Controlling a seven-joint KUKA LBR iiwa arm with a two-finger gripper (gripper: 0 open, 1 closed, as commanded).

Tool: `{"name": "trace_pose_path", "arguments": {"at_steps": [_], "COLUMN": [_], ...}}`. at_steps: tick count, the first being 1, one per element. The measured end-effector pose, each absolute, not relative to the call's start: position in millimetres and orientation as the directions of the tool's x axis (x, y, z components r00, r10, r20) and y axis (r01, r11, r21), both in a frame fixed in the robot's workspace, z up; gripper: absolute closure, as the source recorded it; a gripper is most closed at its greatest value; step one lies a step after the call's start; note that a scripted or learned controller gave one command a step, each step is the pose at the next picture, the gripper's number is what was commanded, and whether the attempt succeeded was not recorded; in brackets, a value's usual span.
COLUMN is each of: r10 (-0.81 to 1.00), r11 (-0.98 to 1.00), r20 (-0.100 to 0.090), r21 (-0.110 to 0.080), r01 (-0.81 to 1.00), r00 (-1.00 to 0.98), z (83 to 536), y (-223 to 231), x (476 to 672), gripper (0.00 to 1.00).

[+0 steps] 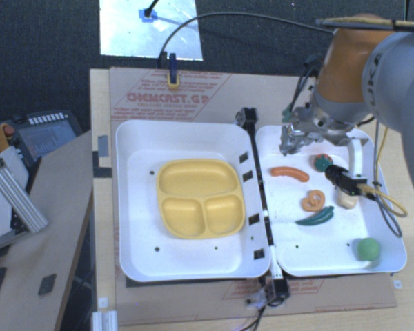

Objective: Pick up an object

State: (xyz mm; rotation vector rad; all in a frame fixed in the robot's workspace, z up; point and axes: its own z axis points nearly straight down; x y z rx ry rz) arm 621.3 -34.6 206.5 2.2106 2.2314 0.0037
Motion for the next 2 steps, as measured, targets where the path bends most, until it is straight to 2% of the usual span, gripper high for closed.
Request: {"name": "trace_pose_path", "arguments": {"at_steps": [1, 2], "r10": [1.0, 1.0], "r11": [0.01, 0.009], "r20": [0.002, 0.002], "r21": [0.004, 0.003], "r01": [1.0, 1.0], "r00": [-0.01, -0.009], "z": [220, 213], "y": [16, 65], "x": [635.3, 646.0], "gripper": [1.0, 1.0]}}
